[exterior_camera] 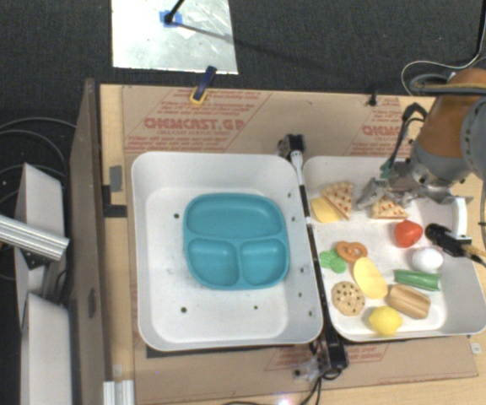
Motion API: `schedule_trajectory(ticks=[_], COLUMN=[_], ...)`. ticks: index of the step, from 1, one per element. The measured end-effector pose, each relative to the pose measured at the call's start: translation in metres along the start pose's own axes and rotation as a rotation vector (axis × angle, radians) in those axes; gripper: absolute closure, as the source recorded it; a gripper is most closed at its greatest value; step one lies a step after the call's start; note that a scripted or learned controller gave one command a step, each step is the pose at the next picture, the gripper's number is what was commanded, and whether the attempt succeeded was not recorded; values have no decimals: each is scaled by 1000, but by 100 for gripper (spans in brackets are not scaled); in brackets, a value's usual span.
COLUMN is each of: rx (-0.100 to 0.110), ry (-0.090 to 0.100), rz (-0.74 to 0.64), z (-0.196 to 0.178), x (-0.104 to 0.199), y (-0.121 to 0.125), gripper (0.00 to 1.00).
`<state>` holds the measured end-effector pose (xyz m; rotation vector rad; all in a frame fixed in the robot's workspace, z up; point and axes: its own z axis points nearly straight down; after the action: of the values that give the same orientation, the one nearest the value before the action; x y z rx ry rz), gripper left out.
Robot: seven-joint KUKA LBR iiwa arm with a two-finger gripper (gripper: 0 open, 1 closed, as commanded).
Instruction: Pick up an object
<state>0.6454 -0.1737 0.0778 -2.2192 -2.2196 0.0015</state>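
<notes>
Gripper (378, 194) lowered among toy foods in the right bin (479, 310), beside a sandwich (390, 208), positioned for grasping; finger state cannot be told.

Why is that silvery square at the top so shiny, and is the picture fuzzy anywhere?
In the camera view, the silvery sheet on the dark floor reflects light, so it glares pale; the two white bins are bright and evenly lit, with soft shadows; the toy foods look a little soft, and the arm at the right is slightly blurred.
</notes>
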Motion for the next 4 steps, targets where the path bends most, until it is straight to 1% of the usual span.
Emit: schedule_trajectory(ticks=[1,2,3,4], rx=[-10,-10,-5,-5], ry=[-3,0,1,-1], rz=[-3,-10,-9,-4], z=[-19,-81,-121,-119], x=[-1,58,118,115], y=[4,11,-32,-30], gripper=[100,100,100,0])
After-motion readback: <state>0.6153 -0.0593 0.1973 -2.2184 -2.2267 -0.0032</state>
